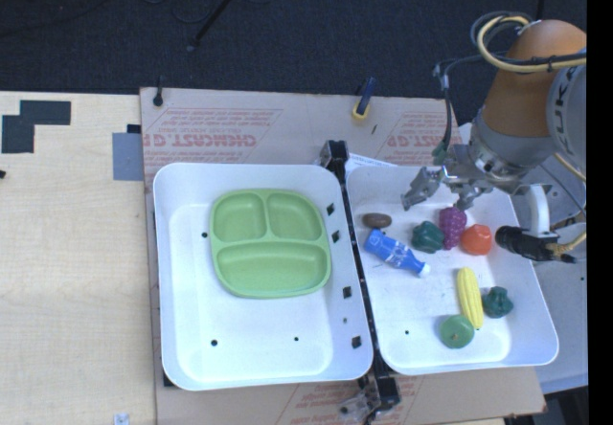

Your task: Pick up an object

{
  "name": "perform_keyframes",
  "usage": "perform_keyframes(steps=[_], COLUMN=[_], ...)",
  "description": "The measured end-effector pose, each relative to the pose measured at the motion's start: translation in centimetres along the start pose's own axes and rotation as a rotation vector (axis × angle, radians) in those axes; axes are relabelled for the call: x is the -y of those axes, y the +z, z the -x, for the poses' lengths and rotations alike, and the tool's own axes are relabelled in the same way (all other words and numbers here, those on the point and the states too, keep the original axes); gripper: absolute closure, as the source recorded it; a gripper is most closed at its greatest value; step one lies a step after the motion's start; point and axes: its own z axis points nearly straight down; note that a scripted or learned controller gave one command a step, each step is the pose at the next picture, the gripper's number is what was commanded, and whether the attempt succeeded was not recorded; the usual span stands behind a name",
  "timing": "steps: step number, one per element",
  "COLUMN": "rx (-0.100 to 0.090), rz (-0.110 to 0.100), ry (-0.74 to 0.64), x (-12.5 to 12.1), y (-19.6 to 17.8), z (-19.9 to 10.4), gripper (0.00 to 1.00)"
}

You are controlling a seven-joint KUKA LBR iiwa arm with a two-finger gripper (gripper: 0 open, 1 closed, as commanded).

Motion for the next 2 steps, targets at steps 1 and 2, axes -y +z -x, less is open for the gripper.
perform_keyframes(steps=[1,2], rx=[0.001,0.001], rz=[0.01,0.009], ry=[-0.002,-0.002], x=[0.1,0.4], y=[3.0,6.8], z=[0.4,0.9], gripper=[0.0,0.0])
